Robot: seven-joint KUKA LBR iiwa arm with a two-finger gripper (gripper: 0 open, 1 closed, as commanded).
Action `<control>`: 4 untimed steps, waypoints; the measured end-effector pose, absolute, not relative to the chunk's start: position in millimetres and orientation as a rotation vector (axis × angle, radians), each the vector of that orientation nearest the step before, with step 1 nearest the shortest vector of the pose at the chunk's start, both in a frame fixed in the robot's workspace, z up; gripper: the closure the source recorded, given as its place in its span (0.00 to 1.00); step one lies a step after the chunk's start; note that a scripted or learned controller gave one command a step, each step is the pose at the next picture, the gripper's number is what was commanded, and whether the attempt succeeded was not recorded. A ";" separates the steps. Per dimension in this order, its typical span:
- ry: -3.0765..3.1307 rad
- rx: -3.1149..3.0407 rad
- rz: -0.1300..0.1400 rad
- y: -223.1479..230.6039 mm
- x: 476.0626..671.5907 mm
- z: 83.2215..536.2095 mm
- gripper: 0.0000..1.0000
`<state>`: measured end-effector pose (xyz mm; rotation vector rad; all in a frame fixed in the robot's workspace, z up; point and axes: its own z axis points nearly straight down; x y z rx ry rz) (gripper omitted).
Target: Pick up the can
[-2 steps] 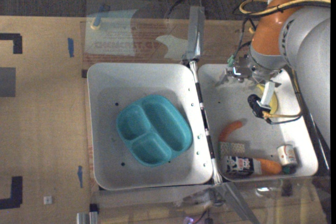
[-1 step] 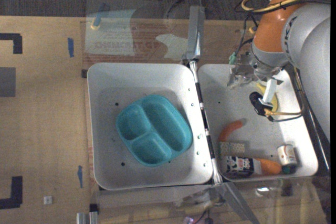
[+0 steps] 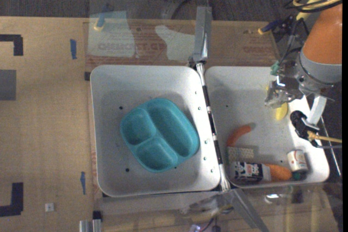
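Gripper [image 3: 277,96] hangs over the right bin [image 3: 239,81], toward its two o'clock corner; whether it is apart or together, I cannot tell. At five o'clock from it, the can [image 3: 297,161] stands in the bin's near right corner. Just at the can's nine o'clock lie a carrot [image 3: 280,172] and a black-and-white carton [image 3: 249,171]. A teal divided plate [image 3: 159,133] sits in the left bin [image 3: 109,89].

2 bins [image 3: 103,84] sit side by side; a divided plate [image 3: 159,134] lies in the left, the can [image 3: 297,161] in the right's near corner.
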<state>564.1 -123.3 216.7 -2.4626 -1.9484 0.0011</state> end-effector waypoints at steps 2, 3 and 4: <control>-1.622 -2.691 0.000 41.5 589.5 262.0 1.00; -1.550 -2.733 0.001 78.1 599.7 242.6 1.00; -1.337 -2.839 0.007 64.8 563.0 249.0 1.00</control>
